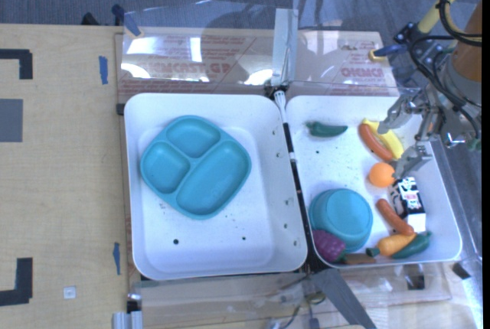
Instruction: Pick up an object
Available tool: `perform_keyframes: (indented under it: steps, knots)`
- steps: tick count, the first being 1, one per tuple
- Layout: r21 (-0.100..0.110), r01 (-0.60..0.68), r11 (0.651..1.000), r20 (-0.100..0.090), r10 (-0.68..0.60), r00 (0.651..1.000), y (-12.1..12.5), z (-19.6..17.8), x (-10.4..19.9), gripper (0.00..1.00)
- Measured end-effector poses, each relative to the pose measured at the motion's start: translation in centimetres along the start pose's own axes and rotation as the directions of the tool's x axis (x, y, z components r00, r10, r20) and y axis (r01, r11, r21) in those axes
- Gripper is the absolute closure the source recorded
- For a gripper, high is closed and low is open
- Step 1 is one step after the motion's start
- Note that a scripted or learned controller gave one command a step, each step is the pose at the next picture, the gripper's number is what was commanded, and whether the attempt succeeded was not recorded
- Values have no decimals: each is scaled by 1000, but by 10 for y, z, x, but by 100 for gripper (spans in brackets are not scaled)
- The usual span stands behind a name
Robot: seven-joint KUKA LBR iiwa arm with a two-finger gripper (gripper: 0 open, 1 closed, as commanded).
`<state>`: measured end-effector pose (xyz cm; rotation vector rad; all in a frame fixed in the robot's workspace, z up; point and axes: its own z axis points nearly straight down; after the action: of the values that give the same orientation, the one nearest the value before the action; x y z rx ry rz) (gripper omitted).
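- The tool (409, 138) hangs over the right bin (452, 239), its two fingers spread wide apart with nothing between them.
- One fingertip (389, 121) is just beside the hot dog (374, 141) and banana (389, 141); the other (417, 157) is close above the orange ball (380, 175); whether either touches cannot be told.
- Below the ball lie a black-and-white toy (409, 197) and a sausage (392, 216).
- A teal bowl (341, 215) sits left of the sausage, purple grapes (329, 245) at its lower edge.
- A green pepper (327, 130) lies left of the hot dog.
- The left bin (153, 247) holds a teal divided plate (196, 165).
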<state>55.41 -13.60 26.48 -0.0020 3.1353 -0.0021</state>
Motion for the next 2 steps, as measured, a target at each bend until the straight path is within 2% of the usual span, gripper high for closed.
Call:
perform_keyframes:
  steps: [1,2]
  knots:
    - [-3,5,1000,-12,-5,1000,-30,97,-27,0]
    - [1,-3,1000,6,3,1000,-57,176,-18,0]
